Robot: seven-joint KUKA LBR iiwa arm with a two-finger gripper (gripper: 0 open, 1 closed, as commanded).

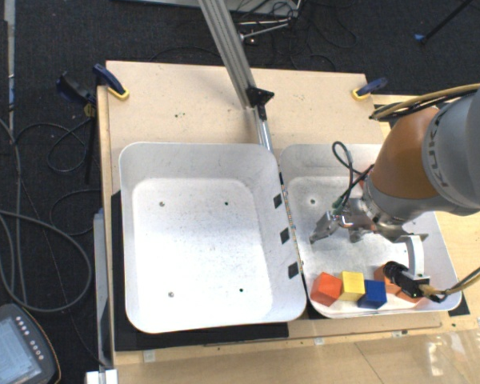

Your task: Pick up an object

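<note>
The gripper [326,229] hangs part-open and empty over the right bin [304,166]; below and just to its right sit three small, probably light, rigid blocks [351,287], best pinched across flat sides.

A large grey robot arm [464,158] enters from the right edge of the frame, at mid height. A broad orange band [404,160] wraps the arm just above the wrist. From there the grey wrist section slants down and to the left, towards the centre right of the frame. At its end is a small metal two-finger gripper [318,234], pointing down and left. Thin dark and green cables [348,170] loop from the wrist up past the orange band. Nothing is visible between the gripper's tips.
</note>
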